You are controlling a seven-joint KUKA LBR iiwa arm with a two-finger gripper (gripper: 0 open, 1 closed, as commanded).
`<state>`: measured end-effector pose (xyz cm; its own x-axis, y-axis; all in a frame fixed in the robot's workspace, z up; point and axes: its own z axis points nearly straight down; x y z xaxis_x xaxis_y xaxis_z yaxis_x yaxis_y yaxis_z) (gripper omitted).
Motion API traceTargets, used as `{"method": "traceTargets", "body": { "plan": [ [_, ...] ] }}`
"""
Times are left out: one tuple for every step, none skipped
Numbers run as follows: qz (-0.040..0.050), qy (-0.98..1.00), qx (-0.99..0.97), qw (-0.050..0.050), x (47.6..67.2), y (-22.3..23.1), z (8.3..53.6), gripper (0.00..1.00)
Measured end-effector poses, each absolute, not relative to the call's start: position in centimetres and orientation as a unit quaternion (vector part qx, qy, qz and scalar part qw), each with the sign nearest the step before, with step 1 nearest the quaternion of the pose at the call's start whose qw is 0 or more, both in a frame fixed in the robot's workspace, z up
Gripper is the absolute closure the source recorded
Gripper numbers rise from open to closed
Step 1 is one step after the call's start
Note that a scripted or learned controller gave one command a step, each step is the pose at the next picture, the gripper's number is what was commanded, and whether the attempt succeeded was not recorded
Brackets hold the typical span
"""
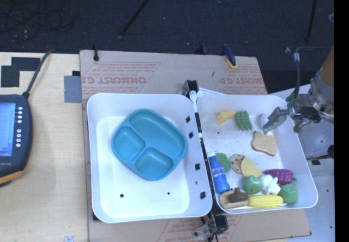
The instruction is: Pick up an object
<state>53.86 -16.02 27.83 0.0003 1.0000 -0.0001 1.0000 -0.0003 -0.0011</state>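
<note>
Camera view shows the pick not yet made: the tool [274, 119] hangs over the right bin [311, 181], just above the toast slice [265, 143], and whether it is open or closed cannot be told. The left bin [103, 192] holds a blue divided plate [148, 143]. The right bin holds toy foods: corn cob [265, 200], blue bottle [219, 174], banana [225, 117], purple grapes [278, 174].

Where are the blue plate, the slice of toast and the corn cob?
blue plate [149, 144]: camera view, center divider.
slice of toast [264, 144]: camera view, middle of its face.
corn cob [265, 201]: camera view, mid-length.
</note>
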Motion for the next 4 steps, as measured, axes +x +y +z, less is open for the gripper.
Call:
{"method": "traceTargets", "body": {
  "plan": [
    [0.0014, -0.708, -0.707, 0.004, 58.7, -12.6, 8.6, 0.00],
    [0.0000, -0.708, -0.707, -0.002, 63.6, -16.8, 10.6, 0.00],
    [-0.0008, -0.707, -0.707, -0.001, 57.9, -18.7, 9.0, 0.00],
    [-0.0004, -0.706, -0.708, -0.004, 58.0, -18.9, 10.2, 1.00]
  ]
}}
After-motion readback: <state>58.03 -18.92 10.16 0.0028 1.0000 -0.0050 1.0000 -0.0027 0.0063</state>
